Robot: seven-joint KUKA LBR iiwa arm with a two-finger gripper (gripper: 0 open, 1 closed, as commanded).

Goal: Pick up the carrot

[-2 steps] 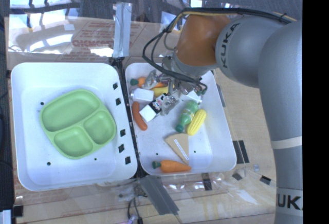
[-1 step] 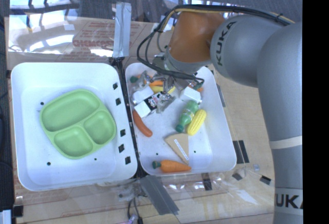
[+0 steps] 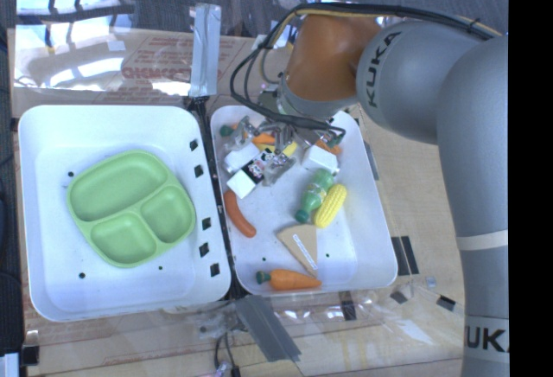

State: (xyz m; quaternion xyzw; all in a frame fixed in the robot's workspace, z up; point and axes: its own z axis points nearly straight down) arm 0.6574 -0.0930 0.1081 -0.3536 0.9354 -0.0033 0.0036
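The arm reaches over the right bin (image 3: 367, 254), its fingers (image 3: 275, 150) down among clutter at the bin's far end; whether they are apart or together, I cannot tell. The carrot (image 3: 291, 280) lies well apart from them, at the near edge. Corn (image 3: 331, 205) and a green bottle (image 3: 313, 196) sit between. A green plate (image 3: 130, 207) fills the left bin (image 3: 43, 280).

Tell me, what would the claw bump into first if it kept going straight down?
Probably the small black-and-white toy among the toys at the far end of the right bin. The claw hangs right over it, though height is hard to judge. The carrot lies at the near end.
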